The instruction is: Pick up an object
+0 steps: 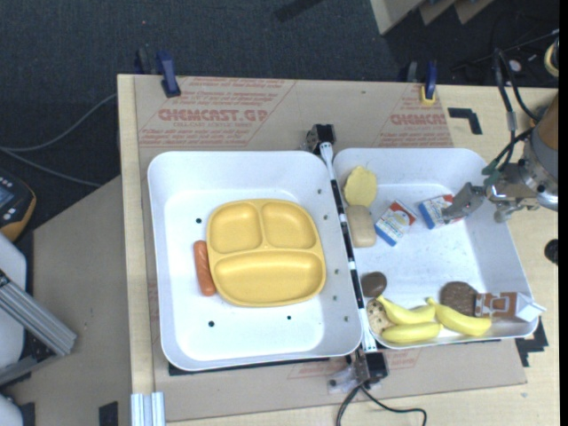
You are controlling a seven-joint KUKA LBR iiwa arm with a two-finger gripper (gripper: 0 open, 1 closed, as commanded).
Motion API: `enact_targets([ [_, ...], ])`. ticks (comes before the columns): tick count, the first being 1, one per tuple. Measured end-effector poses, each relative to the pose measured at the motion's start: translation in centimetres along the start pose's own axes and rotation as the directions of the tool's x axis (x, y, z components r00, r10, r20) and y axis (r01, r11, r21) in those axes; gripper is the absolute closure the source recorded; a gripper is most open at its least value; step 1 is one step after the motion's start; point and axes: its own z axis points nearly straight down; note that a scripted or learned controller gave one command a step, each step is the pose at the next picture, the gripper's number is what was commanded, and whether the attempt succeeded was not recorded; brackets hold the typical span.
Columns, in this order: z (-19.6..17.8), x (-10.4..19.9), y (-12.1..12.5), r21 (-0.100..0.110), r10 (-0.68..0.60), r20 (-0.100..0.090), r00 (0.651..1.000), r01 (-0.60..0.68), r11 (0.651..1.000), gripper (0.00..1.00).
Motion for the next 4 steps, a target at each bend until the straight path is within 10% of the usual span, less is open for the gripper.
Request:
enact_targets([
  [1, 12.9, 2.4, 6.7, -0.013, 0.000, 0.002, 1.000, 0.000, 1.000, 0.00],
  [2, 12.7, 6.2, 12.8, -0.004, -0.006, 0.001, 1.000, 0.006, 1.000, 0.00],
  [4, 14.5, 4.3, 3.9, 0.006, 0.001, -0.003, 1.000, -0.001, 1.000, 0.00],
])
